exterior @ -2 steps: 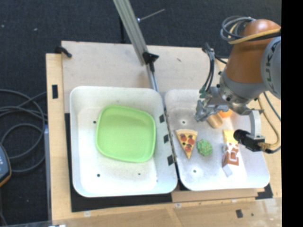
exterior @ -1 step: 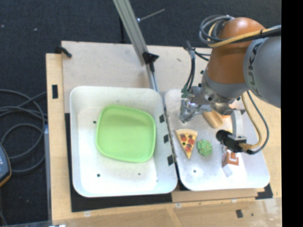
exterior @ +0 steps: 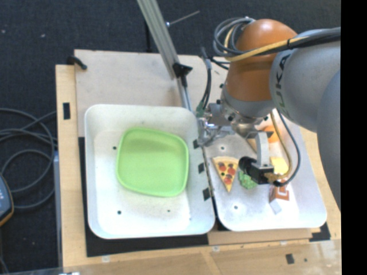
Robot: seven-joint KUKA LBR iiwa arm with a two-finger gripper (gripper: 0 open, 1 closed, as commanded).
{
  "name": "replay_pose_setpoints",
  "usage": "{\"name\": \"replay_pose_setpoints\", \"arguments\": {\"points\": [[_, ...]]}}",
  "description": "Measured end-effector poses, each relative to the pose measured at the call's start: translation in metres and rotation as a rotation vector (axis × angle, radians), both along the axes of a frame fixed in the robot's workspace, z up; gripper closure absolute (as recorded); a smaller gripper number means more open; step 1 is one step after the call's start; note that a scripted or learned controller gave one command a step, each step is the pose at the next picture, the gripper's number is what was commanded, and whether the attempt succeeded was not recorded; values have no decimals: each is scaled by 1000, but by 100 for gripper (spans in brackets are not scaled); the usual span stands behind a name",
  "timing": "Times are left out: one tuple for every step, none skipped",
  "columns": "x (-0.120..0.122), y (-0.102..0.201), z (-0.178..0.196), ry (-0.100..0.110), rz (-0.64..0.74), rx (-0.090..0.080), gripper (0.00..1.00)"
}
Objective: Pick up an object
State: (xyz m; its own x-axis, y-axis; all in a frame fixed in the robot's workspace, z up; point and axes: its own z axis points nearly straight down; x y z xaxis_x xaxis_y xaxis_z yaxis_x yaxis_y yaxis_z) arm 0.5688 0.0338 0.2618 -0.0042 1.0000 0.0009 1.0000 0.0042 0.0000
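From overhead I am watching the arm (exterior: 298,67) reaching in from the right, its orange wrist hanging over the right bin (exterior: 298,216) near the divider. The claw (exterior: 213,128) is pointing down at that bin's upper left corner; I cannot tell how it stands. A pizza slice (exterior: 225,172) is lying just below it. A green plate (exterior: 153,161) is sitting in the left bin (exterior: 103,211).

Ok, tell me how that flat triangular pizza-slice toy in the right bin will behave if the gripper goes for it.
The triangular pizza-slice toy lies flat on the right white bin, so it probably won't roll or tip. Its low profile likely leaves the fingers little edge to pinch. It looks like rigid plastic, probably light and apt to slide when pushed.
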Motion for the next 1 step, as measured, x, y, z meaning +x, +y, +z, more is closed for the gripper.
{"name": "replay_pose_setpoints", "arguments": {"points": [[-11,47,-4,-1,0,0,100]]}}
